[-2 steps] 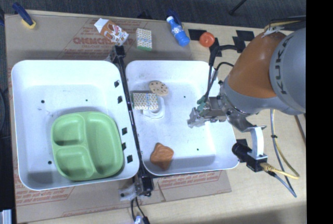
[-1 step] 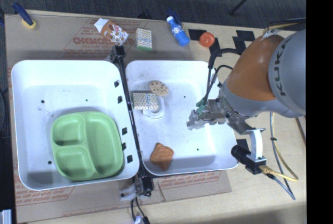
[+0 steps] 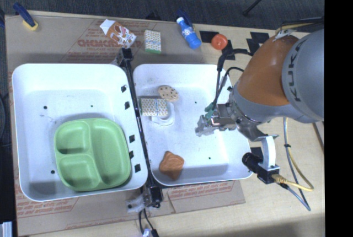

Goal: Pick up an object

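In the right bin lie a round tan cookie, a clear-wrapped packet just below it, and a brown bread-like lump near the front wall. My gripper hangs over the right part of this bin, right of the packet and above-right of the brown lump. Nothing shows between its tips. The arm's grey and orange body covers the bin's right side.
The left bin holds a green divided tray. Behind the bins on the cardboard lie a snack packet, a small green box, a blue bottle and an orange ball.
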`<state>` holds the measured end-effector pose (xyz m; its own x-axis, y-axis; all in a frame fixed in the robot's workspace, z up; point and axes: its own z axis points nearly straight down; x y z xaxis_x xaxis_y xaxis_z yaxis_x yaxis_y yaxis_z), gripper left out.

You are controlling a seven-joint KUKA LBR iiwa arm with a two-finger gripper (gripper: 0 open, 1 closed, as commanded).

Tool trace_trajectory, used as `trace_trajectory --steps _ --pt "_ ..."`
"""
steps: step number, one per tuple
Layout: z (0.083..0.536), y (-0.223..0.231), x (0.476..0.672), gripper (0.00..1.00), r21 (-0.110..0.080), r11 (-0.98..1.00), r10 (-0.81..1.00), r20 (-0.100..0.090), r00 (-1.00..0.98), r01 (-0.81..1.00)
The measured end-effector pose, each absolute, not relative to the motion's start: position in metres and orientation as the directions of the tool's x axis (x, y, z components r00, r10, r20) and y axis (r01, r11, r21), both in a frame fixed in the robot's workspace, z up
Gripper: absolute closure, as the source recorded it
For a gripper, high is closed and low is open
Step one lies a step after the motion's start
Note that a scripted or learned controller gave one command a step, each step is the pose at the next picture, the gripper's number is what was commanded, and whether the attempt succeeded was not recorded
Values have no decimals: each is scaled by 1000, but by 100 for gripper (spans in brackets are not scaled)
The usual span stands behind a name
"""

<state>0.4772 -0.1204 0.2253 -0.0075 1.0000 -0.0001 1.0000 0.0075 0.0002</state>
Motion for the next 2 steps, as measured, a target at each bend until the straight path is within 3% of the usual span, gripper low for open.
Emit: trace_trajectory --steps 1,2 --pt "210 -157 476 100 -4 5 1000 1 -5 1000" --pt "210 -156 476 0 -4 5 1000 1 -5 1000"
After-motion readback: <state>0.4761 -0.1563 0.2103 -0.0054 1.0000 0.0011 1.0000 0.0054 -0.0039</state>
